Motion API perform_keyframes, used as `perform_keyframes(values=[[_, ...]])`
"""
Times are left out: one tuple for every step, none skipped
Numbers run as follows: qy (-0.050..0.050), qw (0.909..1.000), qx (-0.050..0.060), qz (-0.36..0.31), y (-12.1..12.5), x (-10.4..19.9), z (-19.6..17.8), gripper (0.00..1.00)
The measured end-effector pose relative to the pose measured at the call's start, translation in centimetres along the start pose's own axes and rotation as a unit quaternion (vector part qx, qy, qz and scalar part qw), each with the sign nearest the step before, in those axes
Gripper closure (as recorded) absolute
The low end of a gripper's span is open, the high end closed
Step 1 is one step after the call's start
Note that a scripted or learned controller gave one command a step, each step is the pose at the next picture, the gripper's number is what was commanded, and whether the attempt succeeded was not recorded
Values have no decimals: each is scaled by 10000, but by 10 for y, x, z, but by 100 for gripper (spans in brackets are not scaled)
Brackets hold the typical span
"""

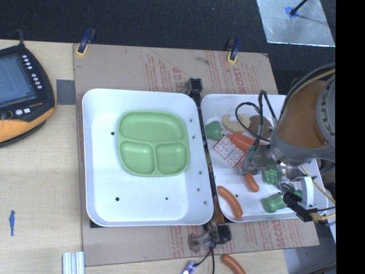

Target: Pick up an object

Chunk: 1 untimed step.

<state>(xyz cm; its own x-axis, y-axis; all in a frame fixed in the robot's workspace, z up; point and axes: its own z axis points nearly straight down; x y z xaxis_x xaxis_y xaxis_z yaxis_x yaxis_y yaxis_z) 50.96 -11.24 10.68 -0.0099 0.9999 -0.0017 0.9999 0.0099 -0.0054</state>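
Crowding the arm [302,124] are a sausage [251,181], green block [272,202] and packet [227,150]; jaws' state unclear.

Cut off by the right edge: much of the grey arm [305,124], its orange band only partly in frame. Hidden under the arm's wrist: the pincer [263,165], fingers impossible to make out, and the right side of the right bin [217,104]. Partly covered by the wrist: an orange carrot-like piece [242,140], a tan round item [234,122] and a green item [270,176], too tangled to identify. Clipped at the left edge: the pendant [20,96] on the worktop [34,198]. Cropped at the bottom: a sausage [232,263] and a metal bracket [73,261]. Too small to read: print on the packet [227,150].
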Motion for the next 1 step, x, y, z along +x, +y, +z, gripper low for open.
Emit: perform_keyframes(values=[[17,10000,-16,26,34,85,-86,100]])
